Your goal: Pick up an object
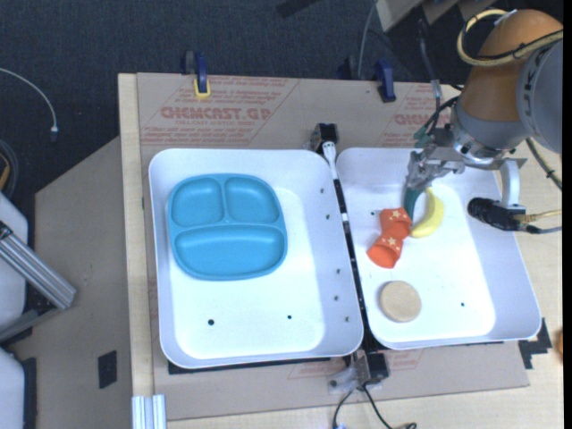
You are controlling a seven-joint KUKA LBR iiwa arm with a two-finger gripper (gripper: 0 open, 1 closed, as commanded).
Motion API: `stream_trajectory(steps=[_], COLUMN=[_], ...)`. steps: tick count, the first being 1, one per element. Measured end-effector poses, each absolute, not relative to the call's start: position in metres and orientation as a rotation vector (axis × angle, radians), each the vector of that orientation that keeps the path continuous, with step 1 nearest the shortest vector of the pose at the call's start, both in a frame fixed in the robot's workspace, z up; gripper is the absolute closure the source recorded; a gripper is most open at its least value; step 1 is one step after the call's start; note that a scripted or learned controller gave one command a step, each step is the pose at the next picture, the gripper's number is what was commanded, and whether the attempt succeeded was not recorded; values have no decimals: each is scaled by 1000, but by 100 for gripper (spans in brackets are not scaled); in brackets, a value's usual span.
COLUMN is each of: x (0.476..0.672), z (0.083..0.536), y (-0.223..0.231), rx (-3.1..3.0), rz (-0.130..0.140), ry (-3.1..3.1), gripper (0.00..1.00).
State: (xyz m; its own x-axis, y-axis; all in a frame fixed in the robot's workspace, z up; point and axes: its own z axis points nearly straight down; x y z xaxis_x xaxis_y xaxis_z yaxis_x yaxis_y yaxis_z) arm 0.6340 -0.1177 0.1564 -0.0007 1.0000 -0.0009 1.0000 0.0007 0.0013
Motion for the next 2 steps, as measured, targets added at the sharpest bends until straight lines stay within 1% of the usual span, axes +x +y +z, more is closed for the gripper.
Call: stream_trajectory(steps=[1,2], x=[635,621], z=[208,217], y=[-118,-75], rx=[2218,2222], rz=[4,-1], ry=[2219,2223], gripper=[100,100])
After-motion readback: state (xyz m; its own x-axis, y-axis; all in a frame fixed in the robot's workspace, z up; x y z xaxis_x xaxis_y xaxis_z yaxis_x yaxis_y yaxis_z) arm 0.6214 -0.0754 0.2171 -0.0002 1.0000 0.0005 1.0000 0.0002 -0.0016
